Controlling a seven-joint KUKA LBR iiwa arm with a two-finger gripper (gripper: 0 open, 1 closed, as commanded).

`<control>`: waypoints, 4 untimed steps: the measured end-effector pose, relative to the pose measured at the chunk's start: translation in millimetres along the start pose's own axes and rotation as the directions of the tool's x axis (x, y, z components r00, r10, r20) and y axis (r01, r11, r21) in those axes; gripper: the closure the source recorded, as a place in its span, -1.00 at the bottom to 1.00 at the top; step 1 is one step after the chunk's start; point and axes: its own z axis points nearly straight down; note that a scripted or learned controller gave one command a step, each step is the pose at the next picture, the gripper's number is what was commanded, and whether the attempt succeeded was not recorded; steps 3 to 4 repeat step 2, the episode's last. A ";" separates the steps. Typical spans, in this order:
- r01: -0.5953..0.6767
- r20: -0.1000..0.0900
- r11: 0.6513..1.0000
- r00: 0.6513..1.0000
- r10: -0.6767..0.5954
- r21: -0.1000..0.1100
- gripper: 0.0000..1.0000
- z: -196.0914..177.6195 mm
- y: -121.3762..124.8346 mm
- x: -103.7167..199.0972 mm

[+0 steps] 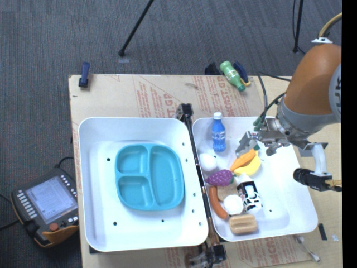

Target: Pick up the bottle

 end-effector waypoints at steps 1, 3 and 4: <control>0.001 -0.001 1.000 1.000 -0.001 0.002 1.00 -9.7 0.4 0.6; -0.037 0.000 0.999 0.999 0.037 -0.001 1.00 -43.1 -46.4 55.9; -0.037 0.000 0.999 0.999 0.037 -0.001 1.00 -43.1 -46.4 55.9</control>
